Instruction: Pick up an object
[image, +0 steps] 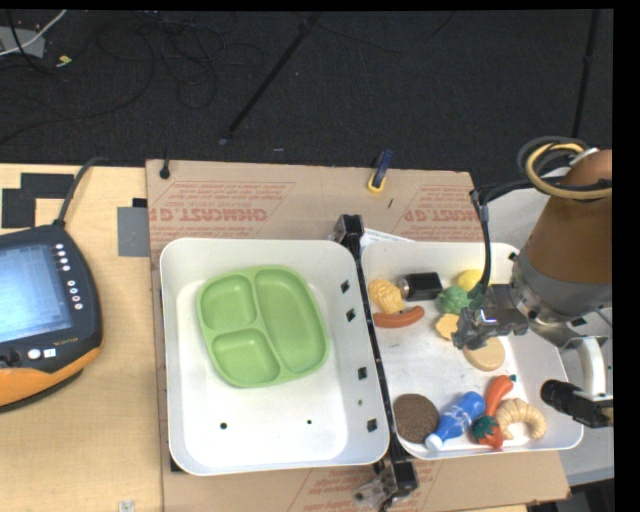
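Reaching in from the right, the arm (565, 240) hangs over the right bin (420, 400), the left bin (190, 420) bearing a green divided tray (262, 326). The gripper (478, 330) sits low among crowded toys, and I cannot tell how wide it stands or whether it has anything. Likeliest target, I'd judge: the tan disc (487, 354) just beneath, flat and round, no long axis. The risk is clutter: the green piece (455, 299) and yellow piece (447, 325) press close, so a closing grip could nudge them or skid off that thin disc.

The tool (478, 330) covers part of the tan disc (487, 354); its fingers are too dark to read.
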